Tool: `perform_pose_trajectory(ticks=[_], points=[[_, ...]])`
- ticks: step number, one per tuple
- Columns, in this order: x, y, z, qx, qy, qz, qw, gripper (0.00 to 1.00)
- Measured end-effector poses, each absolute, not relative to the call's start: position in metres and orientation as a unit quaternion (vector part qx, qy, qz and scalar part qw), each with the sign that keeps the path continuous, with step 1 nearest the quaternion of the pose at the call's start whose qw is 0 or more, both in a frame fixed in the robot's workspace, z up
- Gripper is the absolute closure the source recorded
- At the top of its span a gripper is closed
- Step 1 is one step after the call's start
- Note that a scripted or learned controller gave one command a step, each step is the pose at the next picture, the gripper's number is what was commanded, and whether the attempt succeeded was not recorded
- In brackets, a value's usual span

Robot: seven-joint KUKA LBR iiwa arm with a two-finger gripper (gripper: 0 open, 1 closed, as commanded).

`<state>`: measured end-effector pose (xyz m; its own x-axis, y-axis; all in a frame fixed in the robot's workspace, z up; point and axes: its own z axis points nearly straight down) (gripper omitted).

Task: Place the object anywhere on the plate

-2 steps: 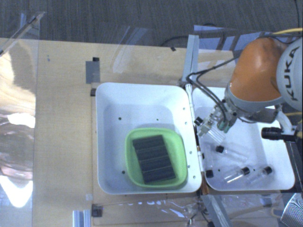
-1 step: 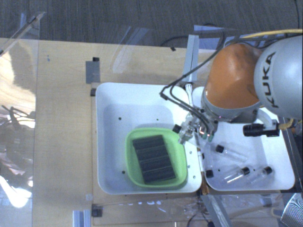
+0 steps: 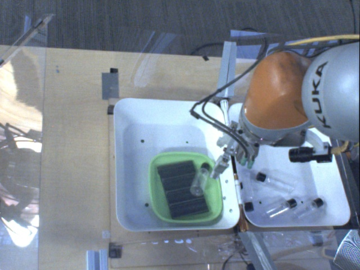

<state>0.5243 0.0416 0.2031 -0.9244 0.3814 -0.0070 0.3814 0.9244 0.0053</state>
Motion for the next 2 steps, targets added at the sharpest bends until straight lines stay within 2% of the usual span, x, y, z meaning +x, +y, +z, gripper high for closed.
perform_pose_trajectory(ticks=[1,2], points=[[0.577,-0.023,0.186,0.200,0.980,0.0010,0.005,0.00],[0.574,-0.114,0.165,0.088,0.996,0.0001,0.005,0.00]])
